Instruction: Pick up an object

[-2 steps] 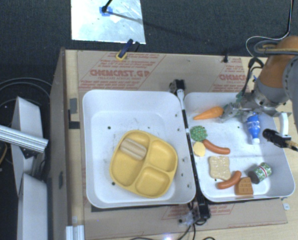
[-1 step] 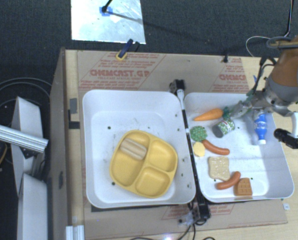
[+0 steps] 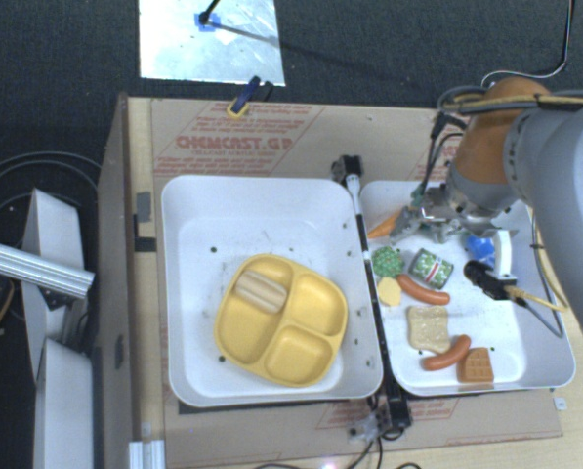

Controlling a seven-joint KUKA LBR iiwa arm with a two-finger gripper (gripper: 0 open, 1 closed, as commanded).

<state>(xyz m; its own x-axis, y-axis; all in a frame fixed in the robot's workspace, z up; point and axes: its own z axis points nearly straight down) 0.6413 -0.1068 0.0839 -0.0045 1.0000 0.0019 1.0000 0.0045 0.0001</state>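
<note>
My gripper (image 3: pixel 431 219) hangs low over the back of the right bin (image 3: pixel 543 352), beside an orange carrot (image 3: pixel 382 227) on its left. In front of it lie a green leafy piece (image 3: pixel 387 261), a green-and-white packet (image 3: pixel 432 267), a red sausage (image 3: pixel 423 289) and a yellow disc (image 3: pixel 390 292). Nearer the front are a slice of toast (image 3: pixel 428 328), a second sausage (image 3: pixel 445 353) and a brown waffle (image 3: pixel 476 365). A blue piece (image 3: pixel 479 248) and a white one (image 3: pixel 503 250) sit just right of the gripper, partly hidden by the arm.
The left bin (image 3: pixel 203 223) holds a yellow compartment tray (image 3: pixel 315 325) with a tan bun (image 3: pixel 260 288) in its back-left section. A black divider (image 3: pixel 362 252) runs between the bins. The grey arm (image 3: pixel 555 154) covers the right bin's back right corner.
</note>
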